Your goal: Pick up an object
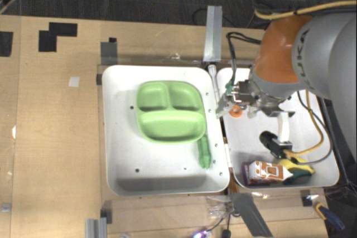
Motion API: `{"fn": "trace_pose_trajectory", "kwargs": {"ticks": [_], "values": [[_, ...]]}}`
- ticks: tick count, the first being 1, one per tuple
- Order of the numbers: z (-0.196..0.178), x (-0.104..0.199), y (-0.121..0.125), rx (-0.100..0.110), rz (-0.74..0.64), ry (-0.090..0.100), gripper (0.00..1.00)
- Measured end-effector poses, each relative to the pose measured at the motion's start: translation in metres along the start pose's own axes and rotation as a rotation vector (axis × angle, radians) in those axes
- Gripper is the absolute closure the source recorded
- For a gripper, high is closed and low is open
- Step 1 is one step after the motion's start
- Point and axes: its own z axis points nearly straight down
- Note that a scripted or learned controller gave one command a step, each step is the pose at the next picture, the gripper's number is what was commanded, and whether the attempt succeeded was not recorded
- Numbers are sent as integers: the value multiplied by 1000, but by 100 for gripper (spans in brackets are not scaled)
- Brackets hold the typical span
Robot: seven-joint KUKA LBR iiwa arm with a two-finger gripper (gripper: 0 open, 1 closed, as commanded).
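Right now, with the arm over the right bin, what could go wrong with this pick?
1. The gripper hangs close to the wall shared by the left white bin and right white bin; going down there, it may strike the rim instead of an object.
2. The brown cardboard carton lies against the right bin's near wall, with a yellow object right beside it; a grab there could hit the wall or drag both.
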Motion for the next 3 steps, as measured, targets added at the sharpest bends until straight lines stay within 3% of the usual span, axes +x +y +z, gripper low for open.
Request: {"fn": "trace_pose_trajectory", "kwargs": {"ticks": [1,2,3], "values": [[-27,4,-9,-1,35,0,0],[0,-39,-22,-1,-122,0,0],[0,-63,10,-1,-12,-1,0]]}}
